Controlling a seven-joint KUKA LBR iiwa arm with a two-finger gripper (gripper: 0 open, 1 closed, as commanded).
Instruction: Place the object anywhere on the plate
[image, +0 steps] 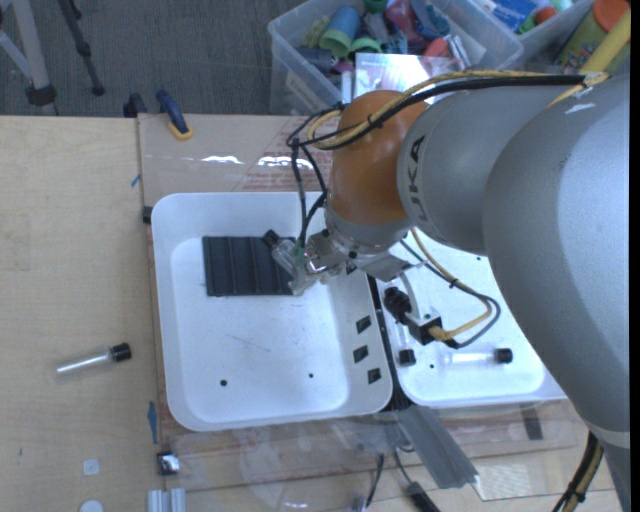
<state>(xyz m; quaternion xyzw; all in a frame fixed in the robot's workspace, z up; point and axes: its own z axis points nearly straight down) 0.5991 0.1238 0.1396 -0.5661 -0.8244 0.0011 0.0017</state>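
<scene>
A black ribbed plate (240, 266) lies flat in the upper part of the left white bin (190, 390). My gripper (296, 266) hangs over the plate's right edge, low and close to it, under the orange wrist band. A clear tube with a black cap (480, 356) lies in the right bin (520, 385), near its front. The arm's grey body hides most of the right bin.
A second clear tube with a black cap (92, 360) lies on the wooden bench left of the bins. A blue clamp (176, 116) sits at the cardboard's back edge. A clear tub of toys (400, 40) stands behind the bins.
</scene>
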